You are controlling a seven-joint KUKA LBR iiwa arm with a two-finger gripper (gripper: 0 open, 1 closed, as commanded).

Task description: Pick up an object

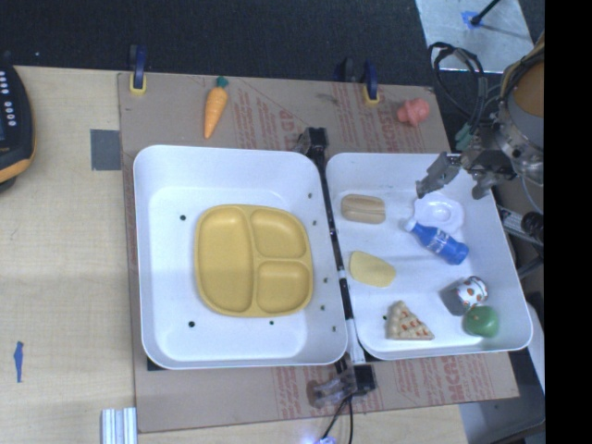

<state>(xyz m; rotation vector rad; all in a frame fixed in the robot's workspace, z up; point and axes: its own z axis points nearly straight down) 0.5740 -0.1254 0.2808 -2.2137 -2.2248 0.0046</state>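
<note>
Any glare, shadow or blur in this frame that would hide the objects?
Camera view: mild glare washes out the left bin floor beside the yellow divided plate; the right bin is evenly lit; the gripper and the white piece by the blue bottle look soft.

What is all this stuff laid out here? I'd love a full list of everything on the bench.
Shallow white bins: two, white, side by side.
Sectioned plastic plate: one, yellow, in the left bin.
Bread-like oval: one, tan, right bin, upper left.
Pale oval piece: one, yellow, right bin, middle left.
Pizza slice toy: one, tan, right bin, bottom.
Small bottle: one, blue with a white end, right bin.
Round ball: one, green, lower right corner.
Toy carrot: one, orange, above the left bin.
Small lump: one, pink, above the right bin.
Gripper: one, grey, over the right bin's upper right.
</note>
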